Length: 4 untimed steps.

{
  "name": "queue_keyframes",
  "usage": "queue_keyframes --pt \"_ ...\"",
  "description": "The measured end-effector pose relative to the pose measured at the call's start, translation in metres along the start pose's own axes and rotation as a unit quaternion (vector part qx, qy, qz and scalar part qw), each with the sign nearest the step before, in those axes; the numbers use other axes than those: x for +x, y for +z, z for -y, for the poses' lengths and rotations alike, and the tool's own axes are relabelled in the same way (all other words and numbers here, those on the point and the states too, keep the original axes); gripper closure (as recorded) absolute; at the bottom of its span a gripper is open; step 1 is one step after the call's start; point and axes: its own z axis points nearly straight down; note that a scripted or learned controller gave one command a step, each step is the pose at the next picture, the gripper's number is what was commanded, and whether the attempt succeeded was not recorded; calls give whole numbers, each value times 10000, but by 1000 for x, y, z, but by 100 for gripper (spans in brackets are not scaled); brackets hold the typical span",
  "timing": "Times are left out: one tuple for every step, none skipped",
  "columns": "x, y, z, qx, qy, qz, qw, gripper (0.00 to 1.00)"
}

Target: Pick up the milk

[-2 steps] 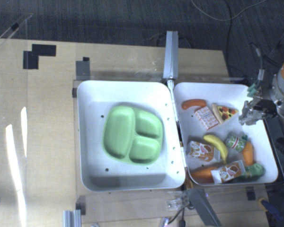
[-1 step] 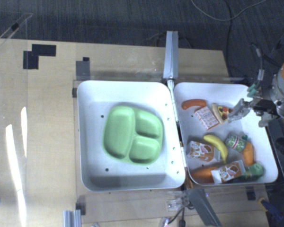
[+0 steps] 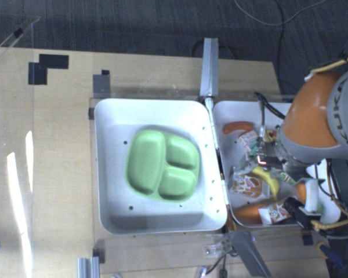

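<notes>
Jaws unreadable, the gripper (image 3: 265,158) hovers at twelve o'clock of the milk (image 3: 247,185), probably a light, crushable carton best pinched across its flat sides.

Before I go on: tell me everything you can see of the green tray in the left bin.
The green tray is a pale green, smooth, plastic-looking divided plate with rounded corners and three compartments: one long one on its left, two smaller ones on its right. It lies flat, slightly rotated, near the middle of the left bin, resting on the bin's white floor. Nothing lies in it, and nothing else touches it. It sits apart from the arm.
</notes>
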Motion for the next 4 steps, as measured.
queue_keyframes --pt "20 11 1 -2 -472 -4 9989 0" --pt "-70 66 -6 -37 155 6 9999 0" --pt "-47 86 -21 -242 1392 -20 9900 0" --pt "-45 87 -23 -254 1571 -33 9873 0"
